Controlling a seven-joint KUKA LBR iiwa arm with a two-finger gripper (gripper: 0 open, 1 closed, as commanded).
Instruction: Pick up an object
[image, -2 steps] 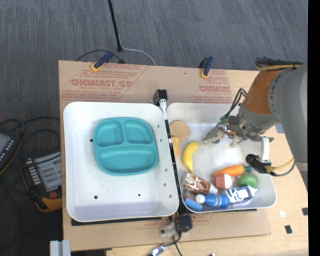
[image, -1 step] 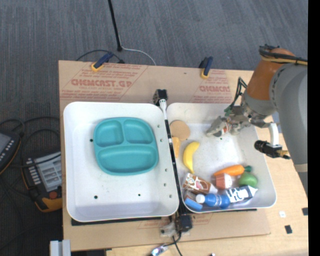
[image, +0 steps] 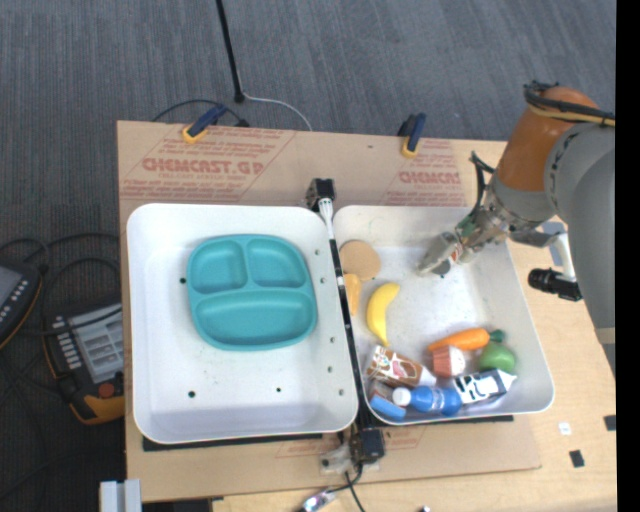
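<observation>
While the tool (image: 445, 258) hangs over bare floor in the upper part of the right bin (image: 532, 300), with its opening too blurred for me to tell, the arm should first be centred over one object before descending so that both sides straddle it. Nearest is the banana (image: 380, 310), lower left of the tool and apart from it. Other candidates, the carrot (image: 460, 343) and blue bottle (image: 430, 400), are crowded together at the frame's lower right.
</observation>
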